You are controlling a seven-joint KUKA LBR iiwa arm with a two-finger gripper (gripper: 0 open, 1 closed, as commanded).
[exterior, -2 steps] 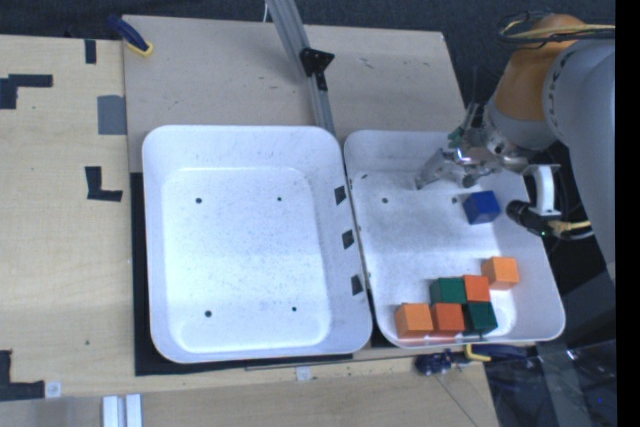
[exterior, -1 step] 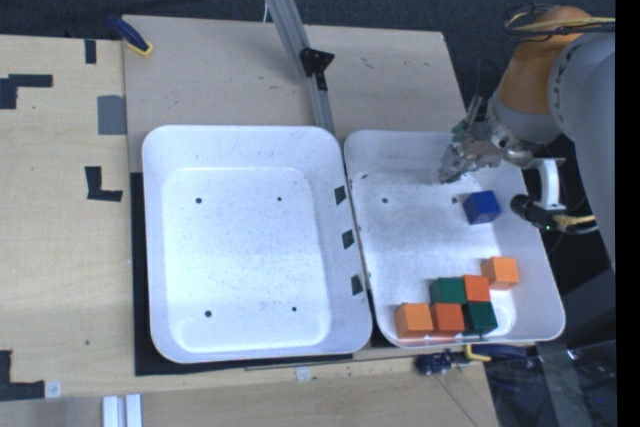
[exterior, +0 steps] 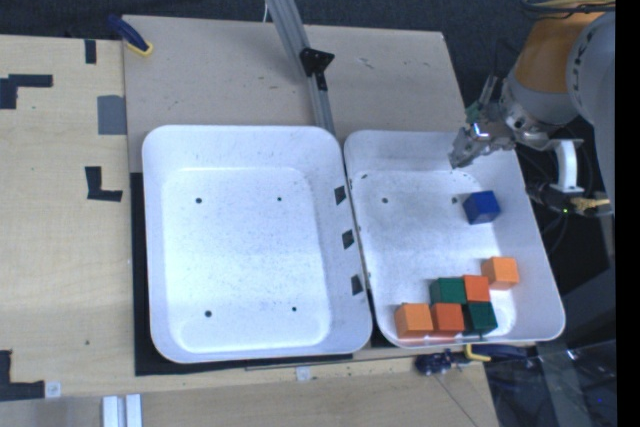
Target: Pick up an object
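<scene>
1. The gripper [exterior: 468,152] hovers at the right bin's [exterior: 400,165] 1 o'clock edge; its opening I cannot tell.
2. The blue cube [exterior: 481,206] lies alone, at 5 o'clock from the gripper.
3. Descend centred over it, away from the clustered blocks [exterior: 455,307].

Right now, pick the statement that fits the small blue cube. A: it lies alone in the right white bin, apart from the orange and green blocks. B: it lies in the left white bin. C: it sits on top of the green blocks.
A: the small blue cube rests by itself in the right white bin, with the orange and green blocks clustered nearer the bin's front edge.
</scene>
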